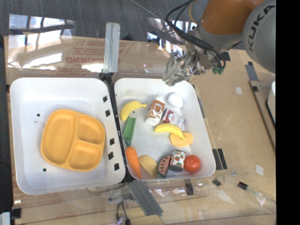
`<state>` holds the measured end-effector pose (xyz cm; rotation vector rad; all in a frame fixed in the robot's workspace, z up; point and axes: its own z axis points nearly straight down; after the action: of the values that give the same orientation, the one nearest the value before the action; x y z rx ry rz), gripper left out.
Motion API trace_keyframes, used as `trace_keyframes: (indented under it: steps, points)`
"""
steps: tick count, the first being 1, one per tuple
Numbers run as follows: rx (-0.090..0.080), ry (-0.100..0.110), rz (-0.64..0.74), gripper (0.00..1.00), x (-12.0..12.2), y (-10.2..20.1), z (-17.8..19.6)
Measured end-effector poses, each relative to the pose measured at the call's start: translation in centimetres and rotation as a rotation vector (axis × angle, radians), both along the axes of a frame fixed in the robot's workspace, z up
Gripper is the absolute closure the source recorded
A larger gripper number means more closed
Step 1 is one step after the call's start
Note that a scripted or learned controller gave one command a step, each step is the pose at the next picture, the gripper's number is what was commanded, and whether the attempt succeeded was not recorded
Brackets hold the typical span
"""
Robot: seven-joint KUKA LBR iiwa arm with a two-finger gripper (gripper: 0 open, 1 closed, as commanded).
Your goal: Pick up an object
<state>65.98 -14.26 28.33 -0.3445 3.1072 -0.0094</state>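
The right bin holds several toy foods: a banana, a second banana, a white egg, a brown and white carton, a carrot, a tomato, a small can and a watermelon slice. My gripper hangs over the bin's far rim, just above and behind the egg. It is open, with nothing between its fingers.
The left bin holds a yellow divided tray. A green stick lies along the right bin's left wall. The arm and its cables reach in from the upper right. Grey tape runs behind the bins.
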Motion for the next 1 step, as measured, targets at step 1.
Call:
trace_keyframes:
  steps: [1]
  points:
    - [0.004, 0.019, 0.239, 1.00, -3.67, -4.77, -11.69]
